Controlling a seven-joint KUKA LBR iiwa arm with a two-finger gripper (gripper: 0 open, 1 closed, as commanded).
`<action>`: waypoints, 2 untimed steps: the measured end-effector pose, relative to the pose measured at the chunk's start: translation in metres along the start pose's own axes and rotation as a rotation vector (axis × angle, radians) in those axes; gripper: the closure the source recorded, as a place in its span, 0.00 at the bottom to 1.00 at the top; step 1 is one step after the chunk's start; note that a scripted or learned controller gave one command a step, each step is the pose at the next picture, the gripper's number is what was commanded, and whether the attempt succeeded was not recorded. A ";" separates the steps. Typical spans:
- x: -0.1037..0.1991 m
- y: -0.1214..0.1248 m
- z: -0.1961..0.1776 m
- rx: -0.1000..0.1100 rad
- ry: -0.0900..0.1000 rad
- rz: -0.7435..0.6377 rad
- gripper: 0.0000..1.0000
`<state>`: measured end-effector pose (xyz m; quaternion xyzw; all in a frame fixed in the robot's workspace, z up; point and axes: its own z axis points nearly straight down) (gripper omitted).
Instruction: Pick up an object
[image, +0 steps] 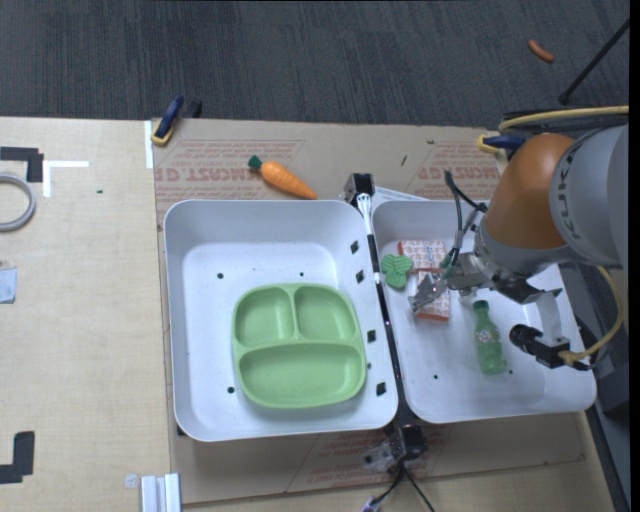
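Now the small carton in the right bin is being hovered over by the pincer, its spread untellable, so a glancing descent risks it being tipped aside.

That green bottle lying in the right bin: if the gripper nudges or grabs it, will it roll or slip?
The green bottle lies on its side on the smooth white bin floor, so a sideways nudge would probably roll it. It looks like glossy plastic, likely light and somewhat slippery. Gripping across its body seems safest.
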<state>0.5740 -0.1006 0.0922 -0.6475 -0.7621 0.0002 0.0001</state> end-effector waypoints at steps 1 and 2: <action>-0.001 0.001 -0.010 -0.001 -0.001 0.001 1.00; 0.035 0.031 -0.100 -0.001 -0.001 0.120 1.00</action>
